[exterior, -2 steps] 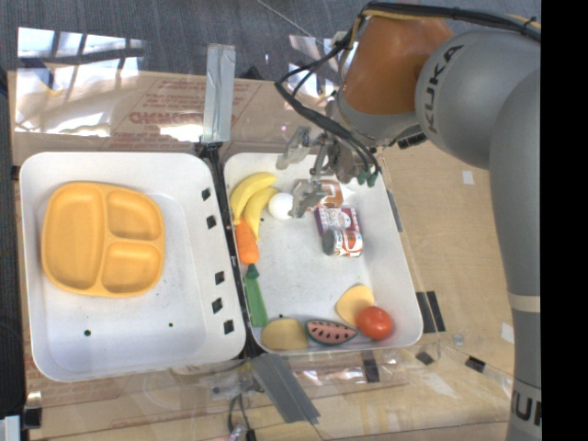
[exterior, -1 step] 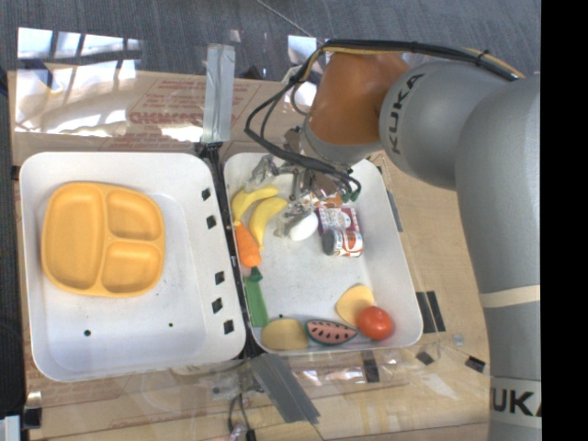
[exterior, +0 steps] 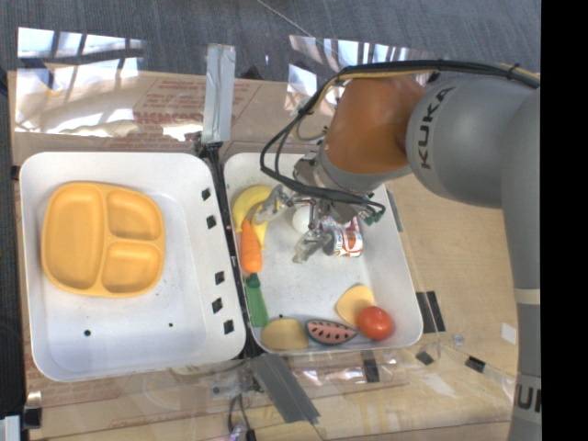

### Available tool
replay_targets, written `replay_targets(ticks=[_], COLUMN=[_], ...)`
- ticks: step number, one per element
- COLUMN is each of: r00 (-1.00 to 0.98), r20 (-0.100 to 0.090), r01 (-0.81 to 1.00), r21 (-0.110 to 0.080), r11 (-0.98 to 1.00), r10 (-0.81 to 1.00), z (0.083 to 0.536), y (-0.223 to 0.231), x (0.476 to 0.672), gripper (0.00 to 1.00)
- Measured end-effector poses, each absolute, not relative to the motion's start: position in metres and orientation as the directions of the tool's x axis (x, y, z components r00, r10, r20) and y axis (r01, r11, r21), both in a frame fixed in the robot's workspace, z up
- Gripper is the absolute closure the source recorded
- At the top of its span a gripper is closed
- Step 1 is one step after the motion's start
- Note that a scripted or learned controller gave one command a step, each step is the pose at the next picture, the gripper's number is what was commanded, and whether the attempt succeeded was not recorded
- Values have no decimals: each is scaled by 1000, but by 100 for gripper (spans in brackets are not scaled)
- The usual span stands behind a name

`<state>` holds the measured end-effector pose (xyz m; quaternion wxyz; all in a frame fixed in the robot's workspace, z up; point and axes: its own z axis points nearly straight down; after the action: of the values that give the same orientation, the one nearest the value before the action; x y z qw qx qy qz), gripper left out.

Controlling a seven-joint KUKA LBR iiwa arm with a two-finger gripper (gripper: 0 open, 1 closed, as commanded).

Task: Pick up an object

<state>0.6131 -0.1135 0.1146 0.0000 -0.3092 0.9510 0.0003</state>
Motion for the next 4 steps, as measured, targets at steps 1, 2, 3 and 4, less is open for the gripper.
replay_targets(ticks=[1,2,3,4], r00=[-715,-711,-778,-615], r20=[1,-3,-10,-3], r01=[-699,-703,-628,-789], r21=[0,-3,-11,-4], r11=[715,711,778,615], r10=[-699,-703,-628,-789], z=[93,105,229,263], y=[-199,-197,-157,-199], x=[584,587,661,658], gripper=[0,100,100,100])
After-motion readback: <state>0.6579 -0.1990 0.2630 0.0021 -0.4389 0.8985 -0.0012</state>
